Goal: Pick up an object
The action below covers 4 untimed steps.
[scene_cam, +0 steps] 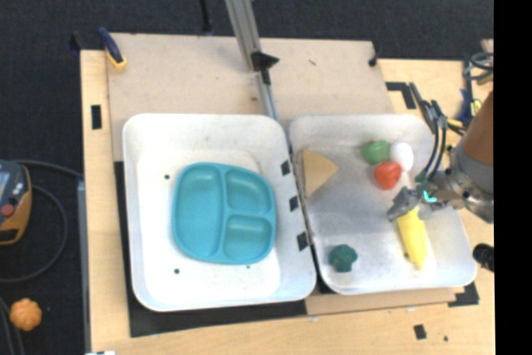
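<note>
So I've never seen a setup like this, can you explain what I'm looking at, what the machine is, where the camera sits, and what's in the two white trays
This is one picture from a camera fixed above a workbench, looking down at a slant. The machine is a robot arm reaching in from the right side of the picture; its grasping end, the pincer, sits low over the right bin, right at the top end of a yellow banana-shaped toy. I cannot tell whether it has hold of the toy.

The right bin also has a green ball, a white ball, a red ball, a tan wedge and a dark green lumpy toy. The left bin holds a blue divided plate. The arm's job is to pick one object up.
</note>
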{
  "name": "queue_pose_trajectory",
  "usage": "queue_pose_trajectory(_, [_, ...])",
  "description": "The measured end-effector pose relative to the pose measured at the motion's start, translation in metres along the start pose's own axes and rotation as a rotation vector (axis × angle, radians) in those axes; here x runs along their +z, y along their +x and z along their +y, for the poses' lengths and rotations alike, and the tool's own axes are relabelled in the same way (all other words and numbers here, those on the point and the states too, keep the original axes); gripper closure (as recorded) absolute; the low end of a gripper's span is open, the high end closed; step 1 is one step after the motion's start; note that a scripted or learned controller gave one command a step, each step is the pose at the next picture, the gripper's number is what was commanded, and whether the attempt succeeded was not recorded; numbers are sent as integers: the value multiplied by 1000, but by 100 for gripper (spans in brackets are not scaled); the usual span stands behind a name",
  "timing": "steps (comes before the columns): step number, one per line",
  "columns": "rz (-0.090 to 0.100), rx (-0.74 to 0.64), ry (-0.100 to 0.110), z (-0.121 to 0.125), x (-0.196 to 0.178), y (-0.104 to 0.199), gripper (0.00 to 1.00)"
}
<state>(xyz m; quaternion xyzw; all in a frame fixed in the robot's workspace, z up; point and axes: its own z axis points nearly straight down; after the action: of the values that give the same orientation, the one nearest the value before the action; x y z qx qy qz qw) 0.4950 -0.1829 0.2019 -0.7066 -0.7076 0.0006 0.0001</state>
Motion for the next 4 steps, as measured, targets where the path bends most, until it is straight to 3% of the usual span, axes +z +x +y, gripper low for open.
queue_pose_trajectory(1, [-1,0,-2,1,-1,0,0])
queue_pose_trajectory(3, [4,0,4,3,95,-5,0])
queue_pose_trajectory(4, [0,5,-4,4,81,-7,100])
